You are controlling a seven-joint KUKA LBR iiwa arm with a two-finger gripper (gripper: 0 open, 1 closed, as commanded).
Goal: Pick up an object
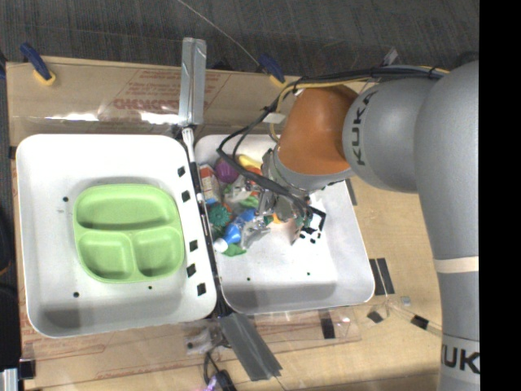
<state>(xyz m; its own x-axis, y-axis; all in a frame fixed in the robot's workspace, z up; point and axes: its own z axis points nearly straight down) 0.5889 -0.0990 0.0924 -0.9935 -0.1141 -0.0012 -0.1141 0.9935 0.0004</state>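
Right of the green tray (128,233), just across the wall where the two bins meet, sits the pile of small objects (230,206), and that's where the action is. The hand (264,217) is down low over that pile, on the side away from the green tray. The arm (399,137) sweeps in from farther out the same way, its orange band (313,129) hanging over the back of the right bin (326,277). Open or closed? I cannot tell from this angle, as the wrist and the clutter beneath it hide the answer.

Back to the green tray: it lies flat in the middle of the left bin (41,177), one long compartment at the back and two smaller ones nearer the camera. Nearest to the green tray in the pile, close against the shared wall, is a red piece (208,187), with a purple piece (225,171) just behind it. In front of the red one comes a teal piece (218,216), then a blue piece (232,235) and a green scrap (237,250), all bunched together and touching. Both bins rest side by side on the brown table (98,88), which runs on behind the green tray
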